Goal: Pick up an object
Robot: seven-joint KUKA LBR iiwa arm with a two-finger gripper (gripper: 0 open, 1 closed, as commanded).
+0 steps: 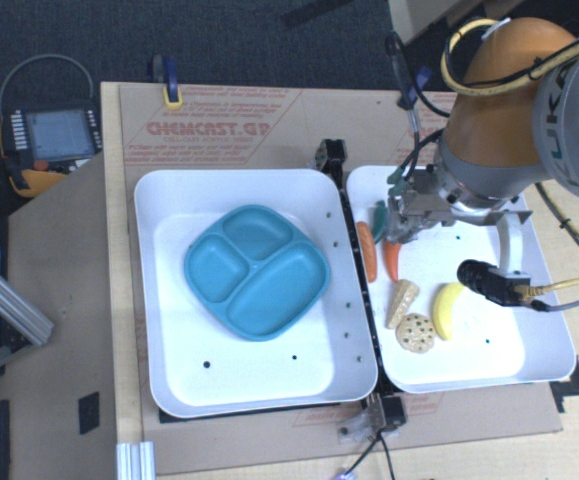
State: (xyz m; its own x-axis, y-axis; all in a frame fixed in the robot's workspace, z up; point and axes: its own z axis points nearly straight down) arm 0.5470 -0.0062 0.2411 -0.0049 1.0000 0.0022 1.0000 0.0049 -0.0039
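— Any writing to read here?
— Yes, red print along the upper edge of the flat brown paper-covered board (239, 128) under the bins, upper middle of the frame: it looks like "CHEMCAST GP", repeated faintly in smaller lines, too blurred to be sure.

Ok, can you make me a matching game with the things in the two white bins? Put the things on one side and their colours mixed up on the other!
Things:
1. divided plate in the left bin
2. banana in the right bin
3. carrot at the right bin's left edge
4. cracker near the banana

Colours:
A. orange
B. tan with dark specks
C. blue
D. yellow

Pairs: 1-C, 2-D, 3-A, 4-B
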